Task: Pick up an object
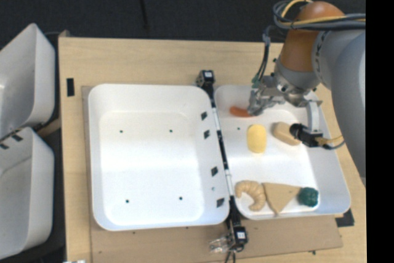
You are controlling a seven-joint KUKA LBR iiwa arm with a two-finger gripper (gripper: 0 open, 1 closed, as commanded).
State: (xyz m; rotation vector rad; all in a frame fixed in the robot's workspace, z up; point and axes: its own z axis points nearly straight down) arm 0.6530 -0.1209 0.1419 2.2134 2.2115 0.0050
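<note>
My gripper (256, 105) is low over the far part of the right bin (326, 185), right beside a small orange-red piece (239, 111) that pokes out to its left. Whether that piece sits between the fingers is hidden by the wrist. Nearer the middle of the bin lies a yellow lemon-like object (257, 138). A beige block (284, 132) rests to its right. Along the near edge sit a tan croissant (252, 193), a tan wedge (280, 196) and a small dark green lump (308, 196).
The left bin (98, 132) stands alongside, parted from the right one by a ridge with black clips (217, 151). White moulded shapes (24, 132) stand off the bench at far left. The arm's grey body covers the far right.
</note>
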